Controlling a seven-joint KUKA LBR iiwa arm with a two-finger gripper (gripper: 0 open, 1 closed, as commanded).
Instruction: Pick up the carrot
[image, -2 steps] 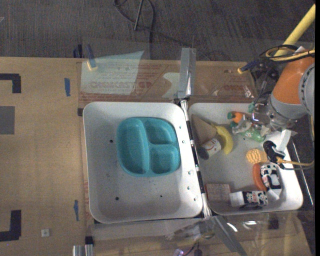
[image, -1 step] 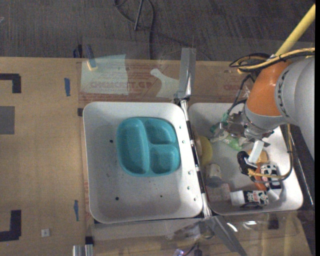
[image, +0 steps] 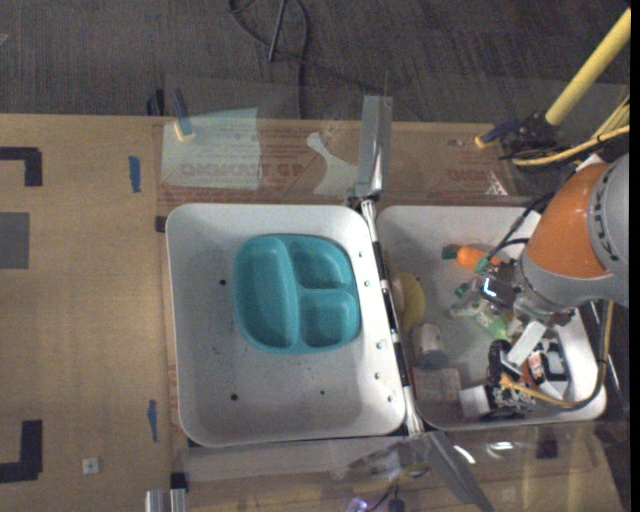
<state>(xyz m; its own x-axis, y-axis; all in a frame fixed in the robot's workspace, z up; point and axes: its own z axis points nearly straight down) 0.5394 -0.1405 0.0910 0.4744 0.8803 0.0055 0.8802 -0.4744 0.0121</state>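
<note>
Lying in the right-hand bin (image: 585, 405), up against its far side, the carrot (image: 466, 256) is seen as a short orange piece with a green end, its long axis running roughly left to right across the view. The gripper (image: 497, 295) is found just beside it, a little nearer to the camera's near edge and slightly to the right, low over a clutter of small items. The carrot is therefore judged to lie just to the far-left of the gripper, close by but apart from it, and nothing orange is seen held. Whether the gripper is spread or closed cannot be told, since it is tangled visually with cables and the objects beneath. A short shift toward the far wall and a touch leftward would be called for, with the grasp set across the carrot's width rather than along it. The nearness of the bin wall is judged a risk. The teal divided plate (image: 297, 291) in the left bin (image: 195, 400) is well apart and plays no part.
</note>
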